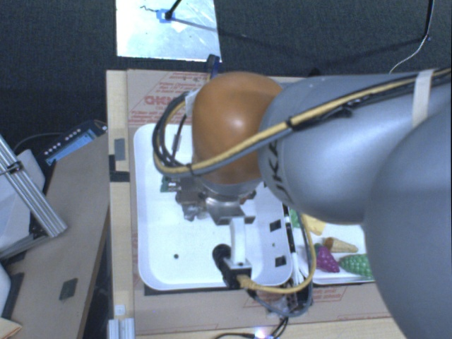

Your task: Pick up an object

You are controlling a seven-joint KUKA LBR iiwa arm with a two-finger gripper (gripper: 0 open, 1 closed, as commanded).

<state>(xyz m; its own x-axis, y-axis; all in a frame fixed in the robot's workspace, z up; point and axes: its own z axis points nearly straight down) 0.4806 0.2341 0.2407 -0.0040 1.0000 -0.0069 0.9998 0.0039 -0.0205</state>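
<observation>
Grey casing and the orange band of the arm (pixel 332 154) cover most of the bench, the arm reaching in from the right and bending down over the left bin (pixel 145 210). Below the orange band the metal body of the gripper (pixel 209 205) hangs over that bin's white floor, towards its middle; the arm hides its tip, so I cannot tell whether it is released, clenched, or grasping anything. A yellow cable (pixel 212 162) loops round the band and runs back along the arm. The small objects lie in the right bin (pixel 337 279), well apart from the gripper and half hidden under the arm: a yellow piece (pixel 314 224) nearest the arm, a tan cone-like piece (pixel 340 245) just beside it, a magenta piece (pixel 326 258) below, and a knobbly green piece (pixel 355 263) touching or almost touching the magenta one. A tiny dark speck (pixel 176 256) sits on the left bin's floor. Both bins rest on a cardboard sheet (pixel 152 99) with red print. Beyond it a shiny silver sheet (pixel 166 20) lies on dark carpet, and an aluminium rail (pixel 28 193) slants across the left edge.
</observation>
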